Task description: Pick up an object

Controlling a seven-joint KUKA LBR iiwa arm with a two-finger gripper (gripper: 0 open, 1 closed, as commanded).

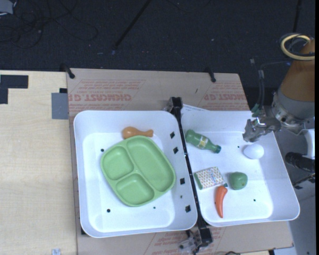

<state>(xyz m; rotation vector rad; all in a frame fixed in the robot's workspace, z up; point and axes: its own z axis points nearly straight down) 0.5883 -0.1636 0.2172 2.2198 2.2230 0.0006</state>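
White egg-shaped object (pixel 253 151) lies near right bin's (pixel 287 201) far edge, just below metal gripper (pixel 253 130); finger state cannot be told. Bins rest on brown cardboard (pixel 149 89) over pale wooden bench (pixel 26 169).

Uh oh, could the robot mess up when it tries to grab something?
It might. The gripper is right above the white egg, which is round and smooth, so it could slip or roll away. The egg also lies near the right bin's wall, so there is little room for fingers there. And the green ball, carrot and patterned block crowd together, so grabbing one may bump another.
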